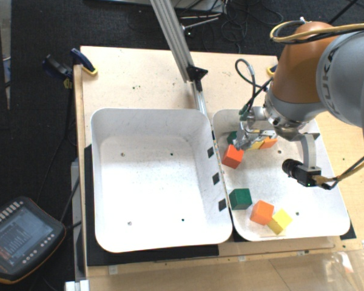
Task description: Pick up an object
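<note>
Arm [346, 71]: grey casing, lettered | orange band [297, 59] above wrist | yellow and black cables [303, 28] | black unit [300, 171] on side bracket

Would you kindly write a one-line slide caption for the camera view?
KUKA arm's gripper poised by an orange block in the right bin; green, orange and yellow blocks lie nearer the front.

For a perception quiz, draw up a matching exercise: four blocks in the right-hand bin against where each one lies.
Things:
1. small yellow cube
2. dark green cube
3. orange cube near the tool
4. orange cube near the bin's front rim

Places:
A. just below the tool
B. between the green and yellow cubes
C. by the wall beside the left bin
D. rightmost of the front three

Pairs: 1-D, 2-C, 3-A, 4-B
</note>
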`<state>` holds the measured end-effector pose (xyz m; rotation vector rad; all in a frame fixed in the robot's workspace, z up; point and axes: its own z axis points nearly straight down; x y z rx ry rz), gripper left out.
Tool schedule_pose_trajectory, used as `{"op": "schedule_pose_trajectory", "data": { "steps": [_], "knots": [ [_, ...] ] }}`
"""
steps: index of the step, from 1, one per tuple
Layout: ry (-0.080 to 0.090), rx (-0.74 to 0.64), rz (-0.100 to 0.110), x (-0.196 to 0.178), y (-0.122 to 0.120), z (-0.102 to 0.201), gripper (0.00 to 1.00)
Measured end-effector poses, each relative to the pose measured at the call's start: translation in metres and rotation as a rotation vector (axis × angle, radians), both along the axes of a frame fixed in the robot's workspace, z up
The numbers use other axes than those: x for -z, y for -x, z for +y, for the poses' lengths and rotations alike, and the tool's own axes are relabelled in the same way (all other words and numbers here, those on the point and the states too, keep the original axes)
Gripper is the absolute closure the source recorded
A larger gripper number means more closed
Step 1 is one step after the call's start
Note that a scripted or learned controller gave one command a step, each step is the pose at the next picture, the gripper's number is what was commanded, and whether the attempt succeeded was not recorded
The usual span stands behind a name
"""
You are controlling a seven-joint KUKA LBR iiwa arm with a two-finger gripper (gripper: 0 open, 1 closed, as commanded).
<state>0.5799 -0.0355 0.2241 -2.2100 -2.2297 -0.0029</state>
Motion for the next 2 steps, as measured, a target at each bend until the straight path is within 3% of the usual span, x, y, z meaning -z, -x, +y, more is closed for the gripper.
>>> {"op": "schedule_pose_trajectory", "data": {
  "steps": [2],
  "knots": [
    [0.001,0.001,0.002,0.004,0.028,0.085,1.00]
  ]
}}
